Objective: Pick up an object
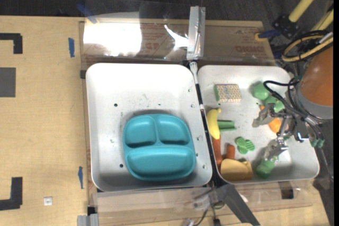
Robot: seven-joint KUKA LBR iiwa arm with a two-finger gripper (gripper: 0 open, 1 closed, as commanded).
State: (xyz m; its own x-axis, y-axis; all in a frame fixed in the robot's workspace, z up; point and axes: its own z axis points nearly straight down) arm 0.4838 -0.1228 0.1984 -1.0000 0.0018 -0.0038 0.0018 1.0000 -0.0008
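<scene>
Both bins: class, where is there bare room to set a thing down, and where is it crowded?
Left bin: bare floor behind the teal tray. Right bin: a small patch between the sponge and the banana; elsewhere toys and the tool crowd it.

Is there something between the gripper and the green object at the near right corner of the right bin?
Nothing visible stands between them. The gripper hangs directly over the green object, its metal fingers reaching down to the object's top. The tan piece lies beside it toward the left bin, and the orange piece lies farther back.
</scene>
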